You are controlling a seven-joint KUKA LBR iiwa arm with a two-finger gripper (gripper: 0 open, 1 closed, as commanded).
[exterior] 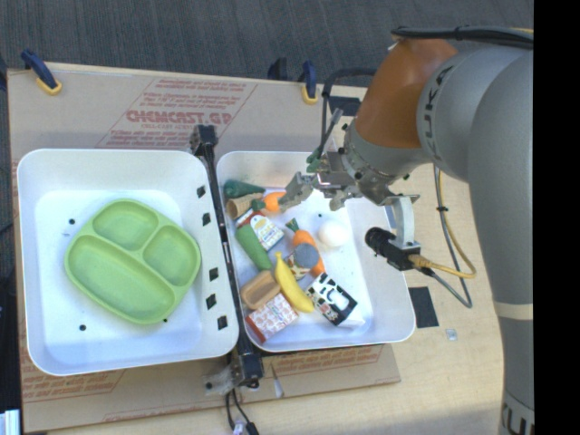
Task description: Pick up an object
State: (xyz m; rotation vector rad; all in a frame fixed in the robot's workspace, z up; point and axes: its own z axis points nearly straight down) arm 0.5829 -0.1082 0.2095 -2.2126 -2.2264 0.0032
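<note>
The gripper (pixel 313 188) hung over the upper part of the right bin (pixel 391 320), just above the toy carrot (pixel 272 199) and near the white egg (pixel 333 234). Whether its jaws were spread or clenched could not be told; nothing showed between them. Below the carrot the pile was tight: a green cucumber (pixel 254 247), a banana (pixel 292 284), a small carton (pixel 272 315) and a black-and-white packet (pixel 331 299) lay touching or overlapping. The likely failure was a descent onto two pieces at once, wedging them apart. The egg would probably roll away. The green plate (pixel 131 261) sat in the left bin (pixel 36 352), well apart.
</note>
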